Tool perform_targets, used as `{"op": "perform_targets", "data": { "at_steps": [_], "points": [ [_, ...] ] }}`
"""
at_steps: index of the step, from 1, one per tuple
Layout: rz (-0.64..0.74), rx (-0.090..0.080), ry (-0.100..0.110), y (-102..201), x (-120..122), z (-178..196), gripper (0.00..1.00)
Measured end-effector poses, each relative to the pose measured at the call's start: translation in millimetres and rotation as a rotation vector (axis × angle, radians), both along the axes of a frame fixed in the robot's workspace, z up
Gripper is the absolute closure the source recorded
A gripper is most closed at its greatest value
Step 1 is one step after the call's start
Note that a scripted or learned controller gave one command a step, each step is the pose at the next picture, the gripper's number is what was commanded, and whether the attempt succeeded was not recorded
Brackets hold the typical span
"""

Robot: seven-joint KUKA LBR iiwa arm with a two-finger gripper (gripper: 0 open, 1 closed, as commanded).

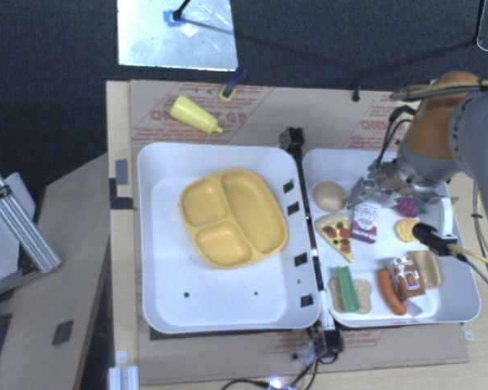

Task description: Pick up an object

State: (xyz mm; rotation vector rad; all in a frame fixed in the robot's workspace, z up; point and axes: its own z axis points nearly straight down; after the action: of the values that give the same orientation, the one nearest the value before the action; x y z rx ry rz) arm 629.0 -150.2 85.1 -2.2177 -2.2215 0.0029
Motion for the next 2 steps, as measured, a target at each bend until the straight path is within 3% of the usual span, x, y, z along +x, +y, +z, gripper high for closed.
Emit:
{"op": "perform_targets", "data": {
  "at_steps": [1,2],
  "points": [
    [0.0,-0.001,-0.007,0,2,14,1.0],
    [-0.001,-0.002,-0.01,-8,6,62,1.0]
  ]
}}
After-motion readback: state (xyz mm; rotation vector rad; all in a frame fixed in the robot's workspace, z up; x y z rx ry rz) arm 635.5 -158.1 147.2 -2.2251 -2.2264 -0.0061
